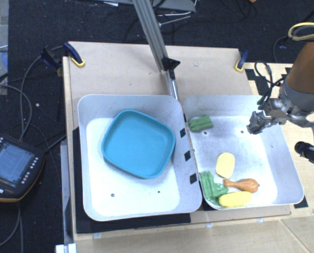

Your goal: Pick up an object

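My gripper [256, 124] hangs over the right part of the right bin [283, 157], above bare bin floor, with nothing seen between its fingers. In that bin lie a green pickle-like piece [200, 123] at the upper left, a pale yellow oval piece [225, 165] in the middle, a brown drumstick [242, 184], a yellow piece [235, 198] and a green leafy piece [210, 186] near the front edge. A blue square plate [139, 143] rests in the left bin [94, 194].
A metal pole [153, 28] slants over the bench toward the divide between the bins. Blue and yellow clamps [72, 54] [242, 60] grip the board's far corners. A handheld pendant [12, 167] lies off the bench at left.
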Robot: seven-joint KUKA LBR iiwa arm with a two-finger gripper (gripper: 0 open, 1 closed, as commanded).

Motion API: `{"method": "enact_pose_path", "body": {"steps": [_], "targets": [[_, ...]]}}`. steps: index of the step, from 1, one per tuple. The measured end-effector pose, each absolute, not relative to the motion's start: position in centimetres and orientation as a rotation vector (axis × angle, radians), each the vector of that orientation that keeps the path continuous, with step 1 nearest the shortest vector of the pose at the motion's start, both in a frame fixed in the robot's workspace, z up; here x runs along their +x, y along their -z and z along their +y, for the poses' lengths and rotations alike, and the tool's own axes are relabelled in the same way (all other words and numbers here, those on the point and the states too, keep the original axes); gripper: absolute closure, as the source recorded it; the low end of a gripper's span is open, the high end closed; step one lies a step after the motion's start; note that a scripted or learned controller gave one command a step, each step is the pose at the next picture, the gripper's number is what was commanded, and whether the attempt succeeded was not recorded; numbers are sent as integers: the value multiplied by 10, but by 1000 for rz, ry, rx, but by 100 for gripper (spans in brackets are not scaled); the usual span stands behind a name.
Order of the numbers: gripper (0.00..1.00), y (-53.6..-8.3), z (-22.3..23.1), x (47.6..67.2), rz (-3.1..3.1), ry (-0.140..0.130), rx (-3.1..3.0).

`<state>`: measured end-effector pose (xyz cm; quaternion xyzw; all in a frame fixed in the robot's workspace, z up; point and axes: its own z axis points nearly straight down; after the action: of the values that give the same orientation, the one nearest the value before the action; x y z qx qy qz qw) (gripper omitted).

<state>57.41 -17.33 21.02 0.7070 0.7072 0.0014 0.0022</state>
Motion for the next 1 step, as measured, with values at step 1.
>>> {"method": "enact_pose_path", "body": {"steps": [1], "targets": [[100,-256,-180,572,2219,-3,2219]]}}
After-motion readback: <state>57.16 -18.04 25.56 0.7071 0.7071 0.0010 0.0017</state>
